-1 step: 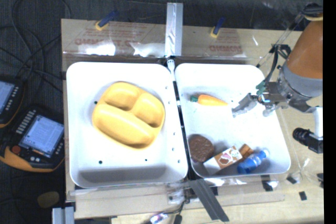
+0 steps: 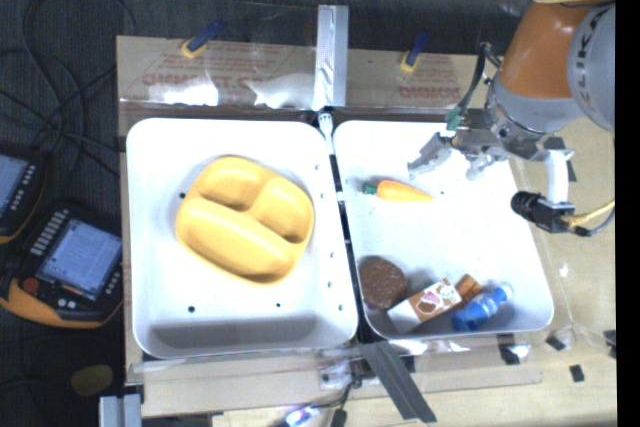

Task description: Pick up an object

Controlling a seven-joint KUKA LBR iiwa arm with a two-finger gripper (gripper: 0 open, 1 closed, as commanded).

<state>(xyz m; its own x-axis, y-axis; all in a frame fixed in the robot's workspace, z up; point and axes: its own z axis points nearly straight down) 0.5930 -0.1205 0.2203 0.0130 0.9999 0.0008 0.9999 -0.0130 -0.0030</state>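
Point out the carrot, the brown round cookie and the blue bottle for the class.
carrot (image 2: 400,191): camera view, middle of its orange body.
brown round cookie (image 2: 382,280): camera view, centre of its top face.
blue bottle (image 2: 478,308): camera view, middle of its body.

Bright, even overhead light; white bins near blown out; soft shadows; slight blur; dark surroundings.

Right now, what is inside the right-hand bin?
The right bin holds a carrot near its back, and along the front a brown disc, a small carton and a blue bottle. The tool hovers open above the carrot, covering some floor.
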